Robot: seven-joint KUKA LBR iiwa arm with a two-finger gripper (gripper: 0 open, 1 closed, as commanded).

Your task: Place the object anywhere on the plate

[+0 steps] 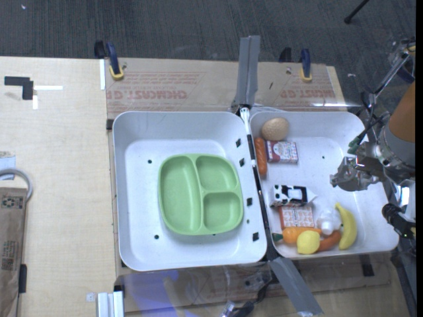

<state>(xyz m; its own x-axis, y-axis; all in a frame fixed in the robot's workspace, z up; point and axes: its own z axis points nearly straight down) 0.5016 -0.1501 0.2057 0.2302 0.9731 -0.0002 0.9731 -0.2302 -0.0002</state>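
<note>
A green divided plate lies in the left bin. The right bin holds a brown egg-shaped item, an orange hot dog, a small red box, a black-and-white cow-print item, a red carton, a lemon, a carrot, a banana and a white lump. My gripper hangs over the right side of the right bin, above bare floor just beyond the banana. Nothing shows between its fingers.
A grey divider bar runs between the bins. Blue and orange clamps hold a cardboard sheet at the back. A brown paper bag lies at the far left of the bench. Cables hang by the arm at the right.
</note>
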